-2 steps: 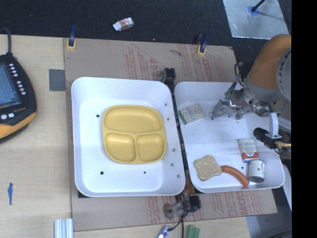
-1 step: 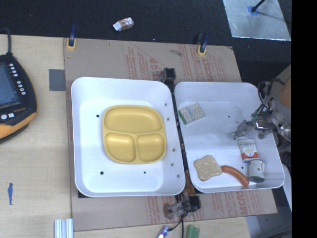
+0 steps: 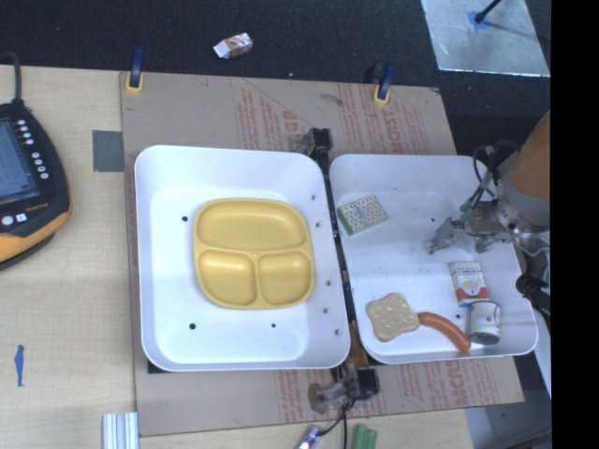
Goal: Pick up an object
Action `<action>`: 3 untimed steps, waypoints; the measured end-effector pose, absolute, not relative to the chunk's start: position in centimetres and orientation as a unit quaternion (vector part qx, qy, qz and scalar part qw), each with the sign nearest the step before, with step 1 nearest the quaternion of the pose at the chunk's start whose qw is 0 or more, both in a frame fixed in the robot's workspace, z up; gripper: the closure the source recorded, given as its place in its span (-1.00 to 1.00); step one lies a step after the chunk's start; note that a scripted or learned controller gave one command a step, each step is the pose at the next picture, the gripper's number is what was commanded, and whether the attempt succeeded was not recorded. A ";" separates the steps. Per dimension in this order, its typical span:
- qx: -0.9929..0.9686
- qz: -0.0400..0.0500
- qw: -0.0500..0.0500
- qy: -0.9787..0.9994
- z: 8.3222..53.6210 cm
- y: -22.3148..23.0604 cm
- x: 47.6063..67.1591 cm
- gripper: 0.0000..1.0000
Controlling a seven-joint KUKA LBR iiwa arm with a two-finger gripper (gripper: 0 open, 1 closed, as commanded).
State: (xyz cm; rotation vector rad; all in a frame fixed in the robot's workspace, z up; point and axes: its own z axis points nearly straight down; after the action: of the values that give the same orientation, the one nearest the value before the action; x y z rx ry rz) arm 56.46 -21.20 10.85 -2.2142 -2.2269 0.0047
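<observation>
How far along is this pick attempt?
Nothing looks picked yet. The toast, sausage, small carton, can and checkered packet all lie in the right bin; the yellow tray sits in the left bin. The gripper is low over the right bin, holding nothing visible. The grasp and lift remain.

The gripper (image 3: 447, 238) hangs low over the right bin (image 3: 412, 171), its fingers (image 3: 440, 243) spread with nothing between them. The carton (image 3: 466, 282) lies just below the fingers, the can (image 3: 484, 320) and sausage (image 3: 443, 330) beyond it, the toast (image 3: 391, 315) below-left. The packet (image 3: 361, 213) sits to their left. The yellow tray (image 3: 253, 252) fills the left bin (image 3: 159, 251).
</observation>
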 end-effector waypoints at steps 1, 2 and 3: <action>-0.705 0.002 0.001 -0.709 9.2 -18.2 62.0 -1.00; -0.705 0.002 0.001 -0.710 9.2 -9.7 59.7 -1.00; -0.706 0.000 0.001 -0.708 9.2 -10.0 63.9 -1.00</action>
State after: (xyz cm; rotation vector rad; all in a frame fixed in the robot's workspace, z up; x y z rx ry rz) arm 63.93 -10.03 9.20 -2.2166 -2.2231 0.0015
